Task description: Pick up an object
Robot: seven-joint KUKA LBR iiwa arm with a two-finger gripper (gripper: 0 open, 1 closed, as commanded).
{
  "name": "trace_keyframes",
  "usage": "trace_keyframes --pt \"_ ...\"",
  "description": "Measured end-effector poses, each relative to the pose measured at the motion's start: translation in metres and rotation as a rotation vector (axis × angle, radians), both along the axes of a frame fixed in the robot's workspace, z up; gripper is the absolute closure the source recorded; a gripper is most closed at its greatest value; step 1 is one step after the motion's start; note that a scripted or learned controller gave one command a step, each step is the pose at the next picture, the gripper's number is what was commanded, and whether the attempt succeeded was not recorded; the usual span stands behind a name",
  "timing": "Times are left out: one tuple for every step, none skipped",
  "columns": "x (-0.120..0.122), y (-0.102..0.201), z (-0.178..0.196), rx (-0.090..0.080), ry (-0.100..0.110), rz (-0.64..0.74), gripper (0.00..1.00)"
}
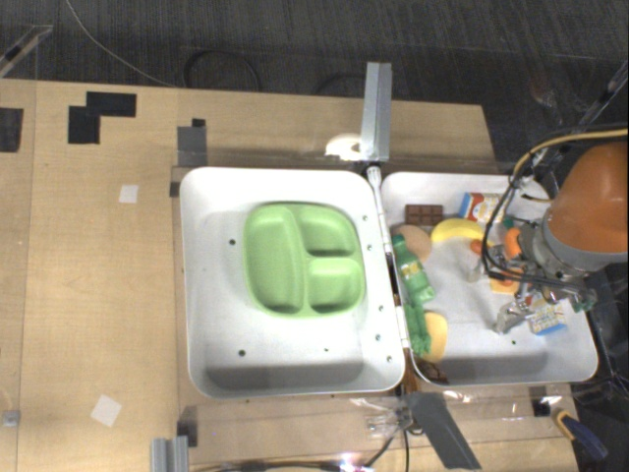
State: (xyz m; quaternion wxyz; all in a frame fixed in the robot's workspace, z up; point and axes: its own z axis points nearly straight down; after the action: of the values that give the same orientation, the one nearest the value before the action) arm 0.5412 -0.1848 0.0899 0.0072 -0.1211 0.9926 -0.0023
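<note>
My gripper [513,318] hangs low over the right-hand shallow white bin [474,350], near its right side. My own wrist and cabling hide it, so I cannot tell whether it is apart or together, and I see nothing clearly clamped in it. The objects I could take all lie in this bin. A small blue and white packet [548,322] sits just beside my gripper, and a small orange piece [501,283] lies a little above it. A yellow plastic banana [456,230], a brown chocolate-bar block [425,212] and a green plastic bottle [417,279] lie further left, the bottle along the dividing wall. The main risk, as I judge it, is coming away with nothing. The packet looks flat and thin, so if I close slightly off it I may only nudge it toward the bin wall or scrape the floor. The packet and the orange piece are also close together, so I could pinch one edge of each and lose both on the lift. The loose cables around my wrist hang close to the orange piece and might drag it. The green divided plastic plate [303,259] in the left-hand white bin [211,367] is well apart and in no danger.
</note>
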Motion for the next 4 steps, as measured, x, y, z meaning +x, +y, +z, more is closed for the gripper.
trace_keyframes --pt "0.061 0.05 -0.001 0.0 0.0 0.201 0.0" --pt "0.011 0.007 0.0 -0.001 0.001 0.035 0.0" --pt "-0.019 0.031 0.001 -0.001 -0.004 0.005 0.0" --pt "0.068 0.047 -0.001 -0.002 0.0 0.381 0.0"
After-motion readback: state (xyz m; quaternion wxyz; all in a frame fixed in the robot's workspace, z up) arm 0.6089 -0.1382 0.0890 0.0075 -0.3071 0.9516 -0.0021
